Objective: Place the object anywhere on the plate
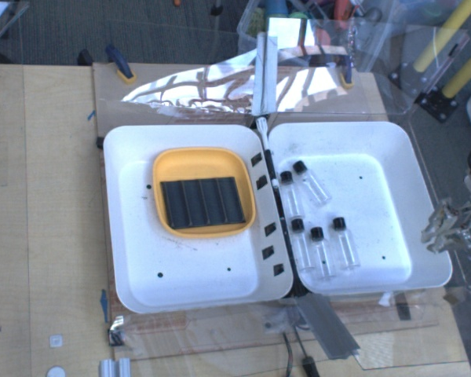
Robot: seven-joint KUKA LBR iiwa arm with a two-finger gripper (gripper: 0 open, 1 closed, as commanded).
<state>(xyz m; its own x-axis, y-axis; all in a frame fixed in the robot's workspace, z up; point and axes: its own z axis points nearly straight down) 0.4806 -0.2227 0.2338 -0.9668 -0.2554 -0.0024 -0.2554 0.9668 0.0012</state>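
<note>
A pale wooden bench [39, 210] carries two shallow white bins side by side, seen from above at a slant, with grey carpet and a clear box of bright toys beyond its far edge. The left bin [133, 281] holds a yellow plate [166, 167] with rounded corners. On the plate lies a dark ribbed rectangular insert [202, 203], covering most of its middle.

The right bin [377, 155], just beside the plate's bin, holds five small clear vials with black caps. Two vials [310, 181] lie nearest the divider and toward the far side. Three more vials [322, 246] lie nearer the camera, side by side, caps pointing away from the viewer. All five are well apart from the plate, across the black-tabbed divider [265, 210] between the bins.

Past the right bin's outer rim, far from the plate, sits the metallic gripper [454, 228]. Whether it is parted or closed cannot be told, and nothing is seen in its grasp.
</note>
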